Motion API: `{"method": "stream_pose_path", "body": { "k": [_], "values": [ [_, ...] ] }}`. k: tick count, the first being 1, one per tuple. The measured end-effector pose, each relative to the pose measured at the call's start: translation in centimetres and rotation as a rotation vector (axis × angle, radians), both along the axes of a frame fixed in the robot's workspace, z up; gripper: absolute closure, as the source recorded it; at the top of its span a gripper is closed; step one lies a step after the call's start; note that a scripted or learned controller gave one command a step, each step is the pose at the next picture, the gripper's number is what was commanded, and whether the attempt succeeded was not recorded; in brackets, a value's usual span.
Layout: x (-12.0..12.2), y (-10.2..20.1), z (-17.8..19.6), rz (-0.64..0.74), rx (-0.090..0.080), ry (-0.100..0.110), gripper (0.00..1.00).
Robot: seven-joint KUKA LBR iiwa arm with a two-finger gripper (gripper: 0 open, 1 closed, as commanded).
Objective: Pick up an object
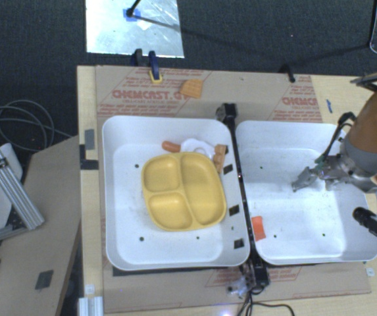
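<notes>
My gripper [301, 180] hovers over the right bin [287, 150], near its middle right, open with nothing between its fingers. A small orange block [258, 227] lies at that bin's front left, well apart from the gripper. In the left bin [119, 176] rests a yellow divided plate [183, 191]. Behind the plate lie a small orange sausage-shaped piece [170, 146], a white item [195, 145] and a brown piece [220, 154] by the right wall.
A tan sponge-like piece [191, 87] lies on the cardboard behind the bins. Clamps [152, 63] stand at the bench's back edge. A black divider [235, 176] runs between the bins. The arm's orange and grey wrist [376, 137] overhangs the right bin's right edge.
</notes>
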State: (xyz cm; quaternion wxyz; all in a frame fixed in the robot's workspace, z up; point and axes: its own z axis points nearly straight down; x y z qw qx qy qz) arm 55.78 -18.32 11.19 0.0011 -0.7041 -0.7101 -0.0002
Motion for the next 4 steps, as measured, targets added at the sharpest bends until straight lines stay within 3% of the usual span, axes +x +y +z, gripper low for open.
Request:
{"method": "stream_pose_path", "body": {
  "k": [1,2,3,4],
  "values": [
    [8.7,-2.3,1.8,-0.001,-0.006,-0.013,0.0],
    [8.5,6.0,1.0,0.003,0.002,-0.003,0.0],
    [11.3,10.4,-1.5,0.001,-0.001,-0.005,0.0],
    [11.2,9.5,0.9,-0.006,-0.003,-0.005,0.0]
  ]
}}
